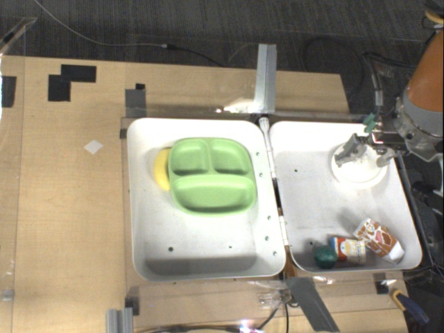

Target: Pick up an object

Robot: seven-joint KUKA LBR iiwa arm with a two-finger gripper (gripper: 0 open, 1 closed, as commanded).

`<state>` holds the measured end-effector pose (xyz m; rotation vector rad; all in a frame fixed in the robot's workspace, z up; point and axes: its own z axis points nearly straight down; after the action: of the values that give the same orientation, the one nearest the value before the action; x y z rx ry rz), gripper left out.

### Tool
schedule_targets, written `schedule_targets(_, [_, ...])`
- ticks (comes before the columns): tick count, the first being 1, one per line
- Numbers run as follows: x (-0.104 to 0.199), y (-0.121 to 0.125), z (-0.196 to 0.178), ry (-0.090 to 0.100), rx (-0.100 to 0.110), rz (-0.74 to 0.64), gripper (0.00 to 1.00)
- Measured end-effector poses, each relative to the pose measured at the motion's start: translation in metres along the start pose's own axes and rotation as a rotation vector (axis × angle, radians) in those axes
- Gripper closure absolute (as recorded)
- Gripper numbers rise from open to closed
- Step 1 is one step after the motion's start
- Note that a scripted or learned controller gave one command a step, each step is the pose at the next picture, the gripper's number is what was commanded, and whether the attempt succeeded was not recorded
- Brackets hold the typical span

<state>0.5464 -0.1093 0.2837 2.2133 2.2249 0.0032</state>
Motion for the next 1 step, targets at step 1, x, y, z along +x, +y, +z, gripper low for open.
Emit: schedule_targets(1, [-0.0034,-0.0355,-0.0474,0.000,-0.002,0.080,0.00])
